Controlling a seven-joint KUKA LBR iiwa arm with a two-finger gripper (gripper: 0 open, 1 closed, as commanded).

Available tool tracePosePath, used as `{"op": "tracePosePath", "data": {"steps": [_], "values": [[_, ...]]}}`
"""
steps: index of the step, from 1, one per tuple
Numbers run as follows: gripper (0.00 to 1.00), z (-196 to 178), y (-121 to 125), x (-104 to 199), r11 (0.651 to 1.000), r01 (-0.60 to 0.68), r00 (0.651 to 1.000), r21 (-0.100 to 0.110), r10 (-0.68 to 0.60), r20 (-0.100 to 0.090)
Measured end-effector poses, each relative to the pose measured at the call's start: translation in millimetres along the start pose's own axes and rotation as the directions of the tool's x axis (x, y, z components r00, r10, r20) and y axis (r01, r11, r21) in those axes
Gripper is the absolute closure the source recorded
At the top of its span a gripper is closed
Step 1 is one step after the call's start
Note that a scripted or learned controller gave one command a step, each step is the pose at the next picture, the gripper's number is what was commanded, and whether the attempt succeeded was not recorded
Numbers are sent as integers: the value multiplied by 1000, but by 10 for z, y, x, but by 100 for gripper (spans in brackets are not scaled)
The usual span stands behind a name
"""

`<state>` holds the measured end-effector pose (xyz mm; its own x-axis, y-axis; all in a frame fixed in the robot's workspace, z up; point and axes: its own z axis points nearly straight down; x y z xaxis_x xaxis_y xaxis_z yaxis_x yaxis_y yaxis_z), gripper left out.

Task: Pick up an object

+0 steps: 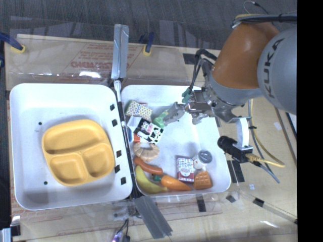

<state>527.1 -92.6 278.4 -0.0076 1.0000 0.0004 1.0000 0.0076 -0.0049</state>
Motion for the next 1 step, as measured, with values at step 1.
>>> {"op": "tracePosePath", "data": {"steps": [1], "values": [[0,883,374,128,1000,8,1000,1,-8,1]]}}
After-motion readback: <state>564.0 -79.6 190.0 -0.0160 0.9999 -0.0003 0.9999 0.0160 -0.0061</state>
